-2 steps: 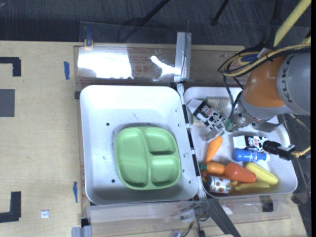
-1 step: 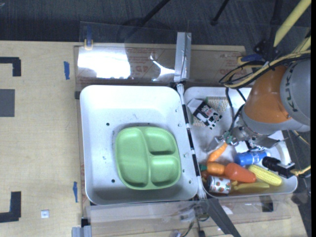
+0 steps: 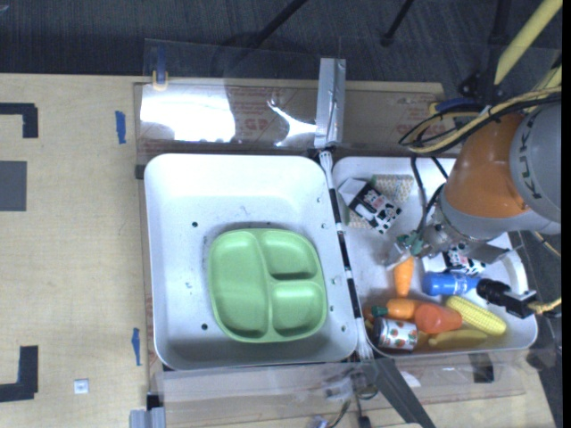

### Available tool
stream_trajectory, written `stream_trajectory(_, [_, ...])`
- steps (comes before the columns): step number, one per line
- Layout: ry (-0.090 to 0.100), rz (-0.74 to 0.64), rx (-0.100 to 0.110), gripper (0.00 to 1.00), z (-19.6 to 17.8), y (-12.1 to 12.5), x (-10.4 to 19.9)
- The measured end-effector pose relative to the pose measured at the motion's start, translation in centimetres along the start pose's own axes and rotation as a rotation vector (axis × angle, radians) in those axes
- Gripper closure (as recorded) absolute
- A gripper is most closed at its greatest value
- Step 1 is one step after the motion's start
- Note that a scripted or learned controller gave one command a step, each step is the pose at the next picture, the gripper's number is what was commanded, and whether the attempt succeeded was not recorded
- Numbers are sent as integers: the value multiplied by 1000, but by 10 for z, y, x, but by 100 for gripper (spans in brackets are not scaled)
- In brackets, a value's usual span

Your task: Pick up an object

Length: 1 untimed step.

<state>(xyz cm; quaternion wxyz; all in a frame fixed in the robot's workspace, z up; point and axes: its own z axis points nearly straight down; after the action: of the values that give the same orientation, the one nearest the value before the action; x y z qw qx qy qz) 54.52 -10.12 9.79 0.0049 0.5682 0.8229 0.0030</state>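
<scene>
Left bin (image 3: 169, 239): holds only a green divided plate (image 3: 266, 283), sitting off-centre toward 5 o'clock. Flat and wide, so a poor pick.

Right bin (image 3: 375, 259) has all the candidates:
- small black-and-white item (image 3: 373, 205) at 11 o'clock, apart from the rest
- orange toy carrot (image 3: 404, 277) mid-bin, standing roughly 12-to-6
- printed can (image 3: 397, 333), orange-red toy veg (image 3: 426, 315) and corn cob (image 3: 475, 316) packed along the 6 o'clock wall
- blue bottle-like item (image 3: 446, 284) just beside the carrot, touching or nearly touching the corn

Arm (image 3: 486, 176) comes in from 3 o'clock. The claw (image 3: 424, 241) is over the right bin, at the carrot's 1 o'clock end, with the blue item at its 5 o'clock. Claw state: cannot tell, the wrist hides it. I see nothing in its hold.

My read: pre-grasp, nothing picked yet. The likeliest target is the carrot, with the blue item second.

The next move needs the claw centred across the carrot's narrow axis and a straight descent. Neighbours are close on the 3 o'clock side, so a nudge or double grab is the risk.
</scene>
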Motion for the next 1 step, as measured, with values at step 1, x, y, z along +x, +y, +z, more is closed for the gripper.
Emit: stream_trajectory(1, [3, -3, 9, 100, -139, 62, 10])
